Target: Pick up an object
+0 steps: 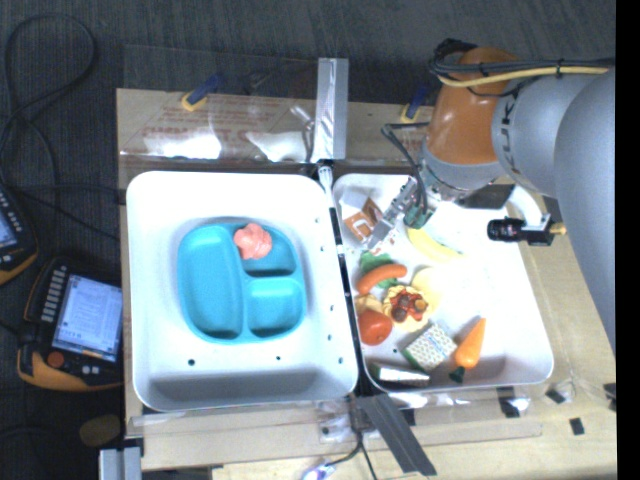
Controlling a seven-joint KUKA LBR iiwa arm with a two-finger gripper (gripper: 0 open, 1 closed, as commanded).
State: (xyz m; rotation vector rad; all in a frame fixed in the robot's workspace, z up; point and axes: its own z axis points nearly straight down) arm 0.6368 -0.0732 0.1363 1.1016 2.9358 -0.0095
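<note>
The right bin (pixel 520 298) holds several toy foods. A yellow banana (pixel 434 244) lies near its middle. A small brown packet (pixel 359 225) rests by the left wall. Below them are an orange and green vegetable (pixel 381 274), a red tomato (pixel 373 328), a mixed fruit piece (pixel 406 303), a speckled green block (pixel 430 348) and a carrot (pixel 470 339). My gripper (pixel 392 220) hangs low in the bin's upper left part, between the brown packet and the banana. I see nothing held in it.
The left bin (pixel 160 218) holds a blue divided tray (pixel 215 288) with a pink lump (pixel 253 240) in its upper right compartment. A metal divider (pixel 331 108) rises between the bins at the back. A handheld pendant (pixel 75 318) lies off the bench at the left.
</note>
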